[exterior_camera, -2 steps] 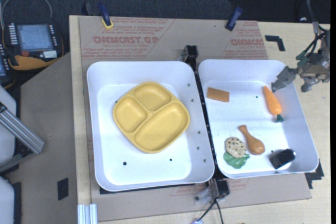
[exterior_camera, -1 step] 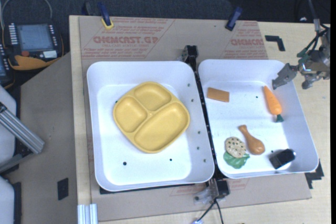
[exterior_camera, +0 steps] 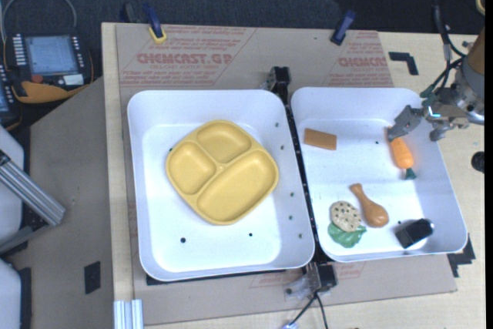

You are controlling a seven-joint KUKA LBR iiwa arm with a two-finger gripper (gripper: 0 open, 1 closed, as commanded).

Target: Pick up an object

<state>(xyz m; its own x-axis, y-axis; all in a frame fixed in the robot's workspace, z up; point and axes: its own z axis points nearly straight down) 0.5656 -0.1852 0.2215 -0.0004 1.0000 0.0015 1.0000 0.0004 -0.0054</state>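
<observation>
In the right bin (exterior_camera: pixel 439 189), the toy carrot (exterior_camera: pixel 402 153) lies near the far right wall, to the right of the orange block (exterior_camera: pixel 320 139) and beyond the drumstick (exterior_camera: pixel 370 206) and black piece (exterior_camera: pixel 414 233). Its long axis runs roughly front to back, green tip toward the near side. The pincer (exterior_camera: pixel 422 122) hangs just beyond and to the right of the carrot's far end, fingers spread wide and holding nothing, so I judge a short move down and nearer would straddle the carrot.

two bins (exterior_camera: pixel 219 262), one plate (exterior_camera: pixel 222 170), five items (exterior_camera: pixel 368 204)
</observation>
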